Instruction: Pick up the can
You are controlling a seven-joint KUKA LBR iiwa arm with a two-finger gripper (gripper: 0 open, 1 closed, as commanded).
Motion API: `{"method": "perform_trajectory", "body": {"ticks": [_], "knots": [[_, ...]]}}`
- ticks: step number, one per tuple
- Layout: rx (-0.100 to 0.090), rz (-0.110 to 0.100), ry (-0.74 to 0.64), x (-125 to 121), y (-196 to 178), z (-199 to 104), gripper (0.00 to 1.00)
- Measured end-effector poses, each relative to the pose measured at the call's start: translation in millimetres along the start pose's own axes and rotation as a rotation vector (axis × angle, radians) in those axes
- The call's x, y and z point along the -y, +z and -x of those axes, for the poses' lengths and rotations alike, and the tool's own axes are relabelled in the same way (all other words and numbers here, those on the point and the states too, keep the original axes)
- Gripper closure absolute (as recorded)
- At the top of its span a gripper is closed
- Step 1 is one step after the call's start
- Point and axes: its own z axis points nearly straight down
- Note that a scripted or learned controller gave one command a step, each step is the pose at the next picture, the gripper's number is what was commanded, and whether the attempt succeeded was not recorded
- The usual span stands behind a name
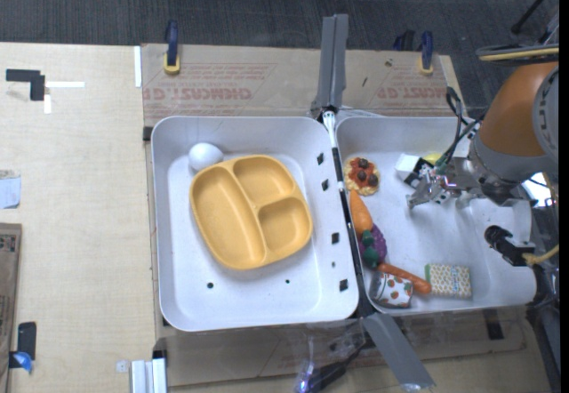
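The can (393,290) lies on its side at the near left corner of the right bin (498,293), close against the near wall and the divider between the bins. A carrot (409,276) rests across or just beside its top, purple grapes (373,243) sit just behind it, and a patterned sponge block (449,280) lies near on its right. The tool (427,191) hangs over the far half of the same bin, well apart from the can, nothing visible in its grasp; whether it stands open or closed cannot be told. Risk: a descent on the can may strike the near wall or divider, or catch the carrot instead, since the two lie together. A can on its side may also roll out of a pinch. Open room is the bare floor in the bin's middle; approach from that side looks least obstructed
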Motion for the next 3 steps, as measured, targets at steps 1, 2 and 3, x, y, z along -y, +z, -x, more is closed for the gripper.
{"method": "perform_trajectory", "body": {"ticks": [1,2,3], "knots": [[0.002,0.001,0.051,2.6,-57.7,28.8,0.00],[0.001,-0.002,0.157,-5.0,1.1,-14.8,0.00],[0.001,-0.004,0.155,-4.9,-7.7,-14.6,1.00]]}}
